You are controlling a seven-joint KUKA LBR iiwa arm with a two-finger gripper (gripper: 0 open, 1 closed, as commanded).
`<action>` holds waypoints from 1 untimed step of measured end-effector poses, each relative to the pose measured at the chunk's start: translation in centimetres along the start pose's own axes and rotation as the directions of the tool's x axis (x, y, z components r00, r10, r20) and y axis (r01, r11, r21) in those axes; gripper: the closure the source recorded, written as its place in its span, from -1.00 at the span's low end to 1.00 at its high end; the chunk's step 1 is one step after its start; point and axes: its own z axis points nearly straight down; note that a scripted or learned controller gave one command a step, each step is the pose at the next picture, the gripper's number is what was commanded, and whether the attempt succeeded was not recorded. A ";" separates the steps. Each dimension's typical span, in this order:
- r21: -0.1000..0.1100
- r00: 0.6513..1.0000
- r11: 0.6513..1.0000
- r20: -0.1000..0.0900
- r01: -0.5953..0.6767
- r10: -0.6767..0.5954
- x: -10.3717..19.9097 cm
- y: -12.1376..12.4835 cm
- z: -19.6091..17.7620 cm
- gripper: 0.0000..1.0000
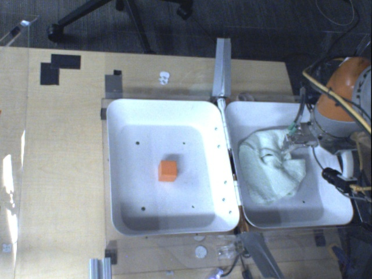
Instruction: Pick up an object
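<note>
The two-finger gripper [293,137] is positioned low over the right-hand shallow white plastic bin [334,214], at the end of the grey arm with the orange band [343,92] that enters from the right side of the camera view. Cables run along the arm near the wrist.

Directly at and beneath the jaws lies a crumpled white cloth towel [268,166]. The towel spreads from the jaws toward the left and toward the near wall of the right-hand bin, covering most of that bin's floor. The jaws meet the upper right part of the towel, where the fabric rises in a fold. Whether the jaws are released, clenched or grasping the fabric cannot be told, because the tips merge with the white folds at this resolution.

Farther from the jaws, across the divider between the bins, stands the left-hand shallow white plastic bin [116,173]. A small orange cube-shaped block [168,171] rests near the centre of its floor, well apart from the jaws and slightly nearer the front edge of the bench than the jaws are. The block touches neither the bin walls nor any other item.

Farthest from the jaws, on the light wooden bench top [58,156], black tape patches [58,67] lie beyond the left-hand bin's far left corner.
</note>
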 end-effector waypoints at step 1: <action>0.000 1.000 1.000 0.000 0.000 0.000 0.0 0.0 0.0 -1.00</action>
